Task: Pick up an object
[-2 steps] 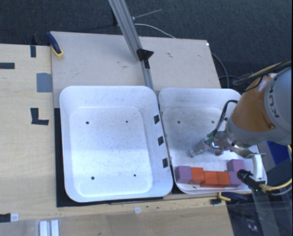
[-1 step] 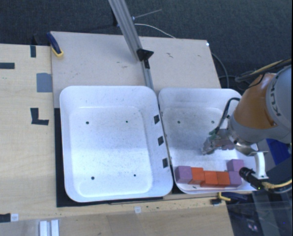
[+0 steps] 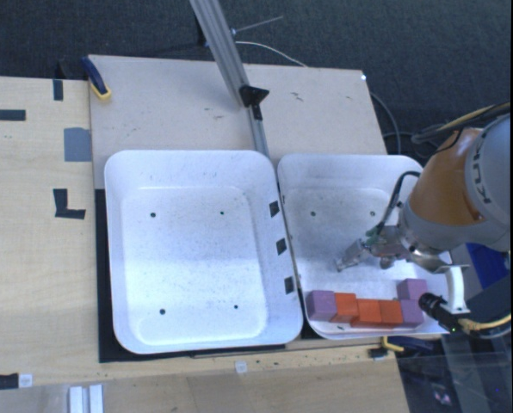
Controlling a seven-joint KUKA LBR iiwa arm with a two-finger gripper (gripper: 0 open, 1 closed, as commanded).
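The gripper (image 3: 353,257) hangs low over the floor of the right bin (image 3: 343,192), its grey fingers pointing toward the left of the camera view; they look slightly spread, with nothing between them. Behind the gripper, to the right, the arm's wrist rises into the orange band (image 3: 441,192) and the grey body of the arm (image 3: 497,175). Just below the gripper, along the near wall of the same bin, lies a row of blocks: a purple block (image 3: 323,304) at the left end, down and to the left of the fingertips, then an orange block (image 3: 346,305) touching it, then a wider orange block (image 3: 382,313) almost straight below the wrist. To the right of those sit a second purple block (image 3: 411,289) (its far part hidden behind the wrist) and a third purple block (image 3: 411,313) just in front of it. None of the blocks touches the gripper. Well to the left of the gripper is the left bin (image 3: 123,179), its rim pressed against the right bin's rim, with three small dark clips (image 3: 281,246) along that seam. Far above and left of the gripper, a slanted aluminium post (image 3: 222,41) crosses the bench (image 3: 33,188).
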